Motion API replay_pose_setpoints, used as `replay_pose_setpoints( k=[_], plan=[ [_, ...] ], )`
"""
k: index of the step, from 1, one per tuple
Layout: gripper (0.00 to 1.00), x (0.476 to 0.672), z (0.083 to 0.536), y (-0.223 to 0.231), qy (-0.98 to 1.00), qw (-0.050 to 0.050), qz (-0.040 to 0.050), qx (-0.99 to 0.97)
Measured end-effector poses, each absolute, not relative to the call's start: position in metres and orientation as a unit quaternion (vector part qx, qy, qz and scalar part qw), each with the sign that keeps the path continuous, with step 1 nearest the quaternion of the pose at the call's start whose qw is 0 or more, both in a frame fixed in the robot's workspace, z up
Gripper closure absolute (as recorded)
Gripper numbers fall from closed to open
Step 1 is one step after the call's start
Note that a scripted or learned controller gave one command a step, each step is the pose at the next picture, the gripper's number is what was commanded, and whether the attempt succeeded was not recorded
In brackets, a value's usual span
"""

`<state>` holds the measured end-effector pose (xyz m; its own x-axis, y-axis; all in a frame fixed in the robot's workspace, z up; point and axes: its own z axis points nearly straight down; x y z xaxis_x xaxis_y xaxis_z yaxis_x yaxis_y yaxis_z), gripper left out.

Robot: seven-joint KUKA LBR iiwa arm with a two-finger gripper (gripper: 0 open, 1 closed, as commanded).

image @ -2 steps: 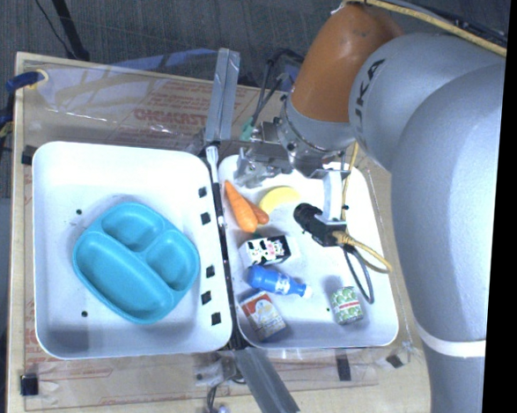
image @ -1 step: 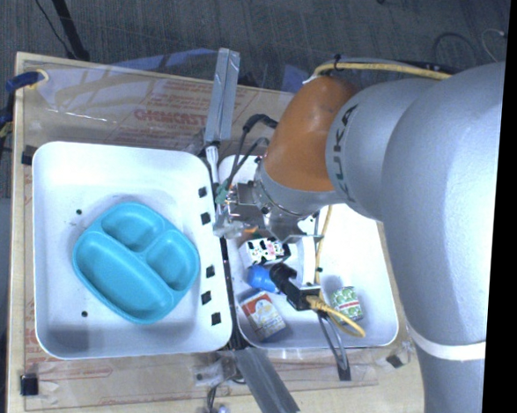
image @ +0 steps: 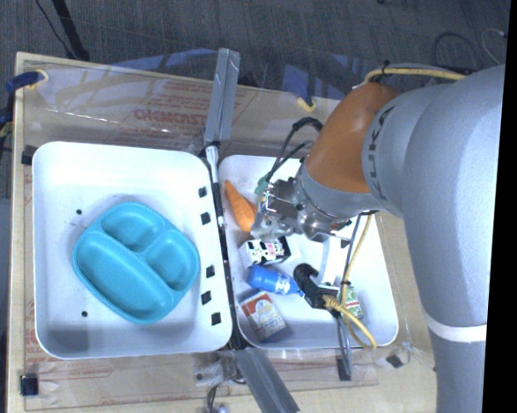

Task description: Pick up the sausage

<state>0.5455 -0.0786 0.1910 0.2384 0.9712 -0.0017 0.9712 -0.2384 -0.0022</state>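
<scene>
Gripper (image: 269, 237) low in right bin (image: 381, 285), finger state impossible to tell, orange sausage (image: 239, 207) just beside, up-left of wrist

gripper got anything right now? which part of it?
Cannot tell. The gripper is down in the right bin, next to the carrot; its fingertips are hidden by the wrist.

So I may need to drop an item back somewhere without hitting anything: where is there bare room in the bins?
The left bin has bare floor all around the blue divided plate, widest along its near and left walls. The right bin is crowded: carrot, blue bottle, small carton and the gripper cluster on its left side.
</scene>
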Motion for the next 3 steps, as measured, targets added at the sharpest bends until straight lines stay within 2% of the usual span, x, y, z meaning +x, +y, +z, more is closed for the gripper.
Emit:
replay_pose_setpoints(
  k=[1, 2, 3],
  plan=[
    [1.00, 0.502, 0.159, -0.091, -0.698, 0.001, 0.0005, -0.716],
    [1.00, 0.504, 0.169, -0.091, -0.699, 0.001, 0.0005, -0.715],
    [1.00, 0.548, 0.249, -0.059, -0.720, 0.000, 0.0001, -0.694]
  ],
)
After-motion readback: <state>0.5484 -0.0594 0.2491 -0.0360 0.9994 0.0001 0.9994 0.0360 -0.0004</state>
